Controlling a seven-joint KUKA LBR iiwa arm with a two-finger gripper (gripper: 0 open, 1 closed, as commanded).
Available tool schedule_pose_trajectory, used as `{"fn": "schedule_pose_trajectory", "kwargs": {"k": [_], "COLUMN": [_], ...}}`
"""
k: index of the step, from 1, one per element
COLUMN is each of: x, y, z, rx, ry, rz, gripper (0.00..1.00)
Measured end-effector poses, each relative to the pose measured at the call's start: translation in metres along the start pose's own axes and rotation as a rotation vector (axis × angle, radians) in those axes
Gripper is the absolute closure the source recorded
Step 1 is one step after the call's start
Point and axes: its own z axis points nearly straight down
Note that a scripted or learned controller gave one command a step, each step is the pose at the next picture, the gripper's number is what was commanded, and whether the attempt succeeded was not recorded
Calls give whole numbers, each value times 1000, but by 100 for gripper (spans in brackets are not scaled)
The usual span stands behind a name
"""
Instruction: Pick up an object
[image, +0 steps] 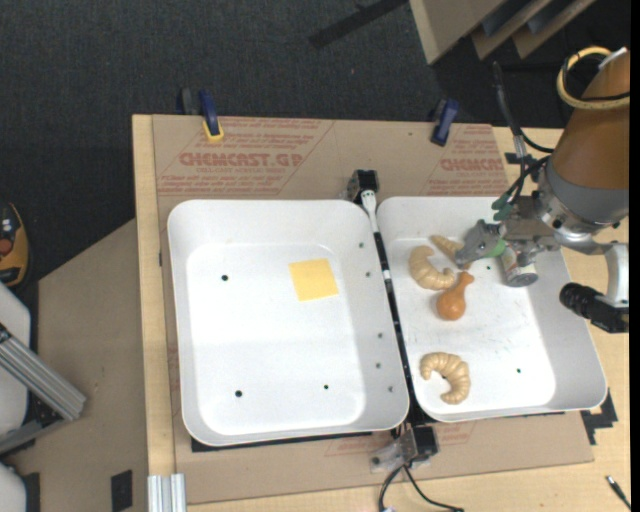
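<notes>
Red print "CHEMCAST G.P" on brown board (250, 150) under bins, repeated at right, partly hidden there.

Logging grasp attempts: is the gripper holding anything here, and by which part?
Cannot be told. The gripper hovers over the right bin beside a croissant and the drumstick.

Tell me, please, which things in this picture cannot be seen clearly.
- Gripper, camera view: its own grey body covers the fingers, so open or shut is unclear.
- Pastry piece beside it: partly hidden by the gripper.
- Arm: cut off by the right edge.
- Print on the cardboard: faint, partly unreadable.
</notes>
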Motion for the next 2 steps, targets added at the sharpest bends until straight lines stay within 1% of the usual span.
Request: {"fn": "schedule_pose_trajectory", "kwargs": {"k": [1,2], "x": [12,2], "y": [-81,-5], "z": [94,135], "rx": [15,-5], "ry": [4,-2], "rz": [2,-2], "gripper": [0,0]}}
